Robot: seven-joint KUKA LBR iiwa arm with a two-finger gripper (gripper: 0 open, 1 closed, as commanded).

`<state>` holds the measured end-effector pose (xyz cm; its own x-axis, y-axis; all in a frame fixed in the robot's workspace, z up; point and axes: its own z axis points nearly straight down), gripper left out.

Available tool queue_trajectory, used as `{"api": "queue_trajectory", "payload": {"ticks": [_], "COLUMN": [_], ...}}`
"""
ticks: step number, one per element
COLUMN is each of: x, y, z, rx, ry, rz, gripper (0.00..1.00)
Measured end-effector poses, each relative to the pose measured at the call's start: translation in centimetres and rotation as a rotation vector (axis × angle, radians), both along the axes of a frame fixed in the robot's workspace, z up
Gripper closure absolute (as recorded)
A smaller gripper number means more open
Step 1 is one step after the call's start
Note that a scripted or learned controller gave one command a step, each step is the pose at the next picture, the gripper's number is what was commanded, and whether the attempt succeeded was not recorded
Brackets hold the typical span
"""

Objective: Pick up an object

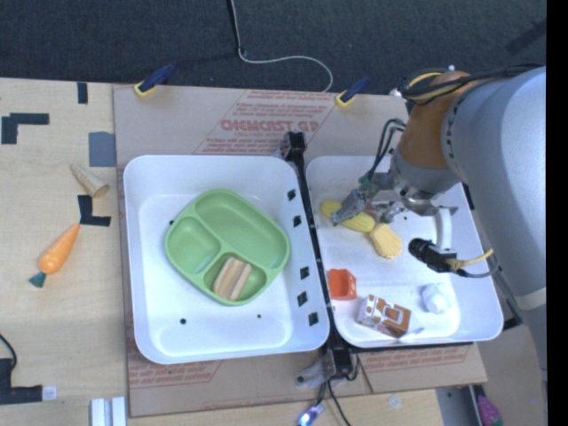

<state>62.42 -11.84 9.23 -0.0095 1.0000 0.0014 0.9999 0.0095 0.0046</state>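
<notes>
Right white bin [461, 327] holds the arm bent low, gripper [353, 209] spread open over a yellow banana [355, 221].

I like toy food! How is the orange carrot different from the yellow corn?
The carrot is orange and pointed, lying on the bench outside the bins; the corn is yellow and stubby, lying in the right bin. The carrot lies alone, while the corn sits near the gripper. Both look like toy food.

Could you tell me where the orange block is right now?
The orange block lies in the right bin, near its left wall, just above the brown-and-white packet.
</notes>
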Motion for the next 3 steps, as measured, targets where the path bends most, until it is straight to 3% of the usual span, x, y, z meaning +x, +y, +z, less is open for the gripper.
{"api": "queue_trajectory", "payload": {"ticks": [1, 2, 3], "x": [-0.4, -0.4, -2.0], "y": [-0.5, -0.5, 2.6], "z": [0.9, 0.8, -0.9], "rx": [-0.002, -0.003, -0.002], "ry": [0.007, 0.008, 0.007], "rz": [-0.006, -0.006, -0.007], "gripper": [1.00, 0.00, 0.00]}}
